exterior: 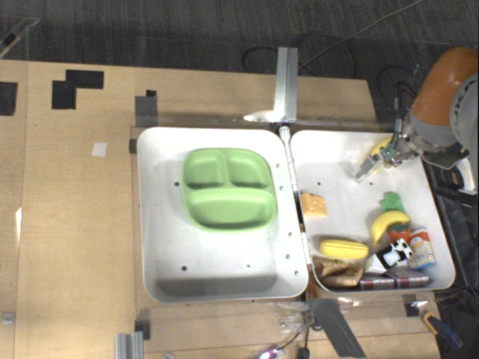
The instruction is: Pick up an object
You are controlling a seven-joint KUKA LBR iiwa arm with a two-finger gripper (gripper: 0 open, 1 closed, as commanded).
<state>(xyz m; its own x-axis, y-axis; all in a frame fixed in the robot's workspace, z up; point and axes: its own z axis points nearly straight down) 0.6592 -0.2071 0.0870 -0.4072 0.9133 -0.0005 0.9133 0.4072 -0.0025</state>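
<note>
The setting is a robotics laboratory. A plywood bench [67, 200] carries two shallow white bins [150, 223], aluminium framing [287, 81] bolted between them, black marker patches [75, 87], loose cabling [359, 28] and grey carpet [150, 13] behind.

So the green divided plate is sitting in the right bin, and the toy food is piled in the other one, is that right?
Not quite. The camera view shows the green divided plate in the left bin, not the right one. The toy food is piled in the other one, the right bin.
</note>
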